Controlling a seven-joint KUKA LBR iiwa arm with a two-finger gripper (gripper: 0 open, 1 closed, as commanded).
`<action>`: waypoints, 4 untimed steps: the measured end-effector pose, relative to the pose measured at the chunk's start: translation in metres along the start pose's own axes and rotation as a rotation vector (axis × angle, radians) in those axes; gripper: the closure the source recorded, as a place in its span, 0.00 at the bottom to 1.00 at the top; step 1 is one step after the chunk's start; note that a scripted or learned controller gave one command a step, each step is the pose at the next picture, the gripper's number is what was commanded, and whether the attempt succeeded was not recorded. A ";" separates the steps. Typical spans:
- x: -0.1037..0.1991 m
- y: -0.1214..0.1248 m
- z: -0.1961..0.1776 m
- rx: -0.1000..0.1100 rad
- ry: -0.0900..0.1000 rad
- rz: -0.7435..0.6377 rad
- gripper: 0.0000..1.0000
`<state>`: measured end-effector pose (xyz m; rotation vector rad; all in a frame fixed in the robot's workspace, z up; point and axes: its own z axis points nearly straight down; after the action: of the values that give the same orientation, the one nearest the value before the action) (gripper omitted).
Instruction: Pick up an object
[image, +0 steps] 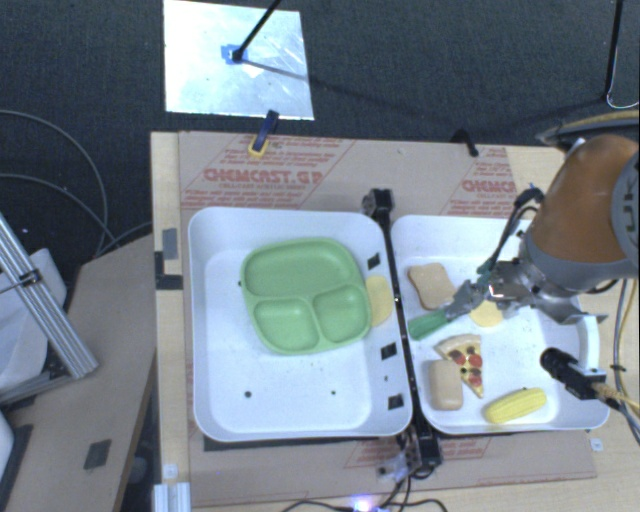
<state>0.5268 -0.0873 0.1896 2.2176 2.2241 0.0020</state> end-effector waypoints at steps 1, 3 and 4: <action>0.110 -0.025 0.006 0.003 0.004 -0.010 0.00; -0.057 0.009 0.091 0.005 -0.004 0.012 0.00; 0.005 -0.026 0.106 0.003 0.002 -0.003 0.00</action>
<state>0.5008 -0.0824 0.0834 2.2169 2.2301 0.0005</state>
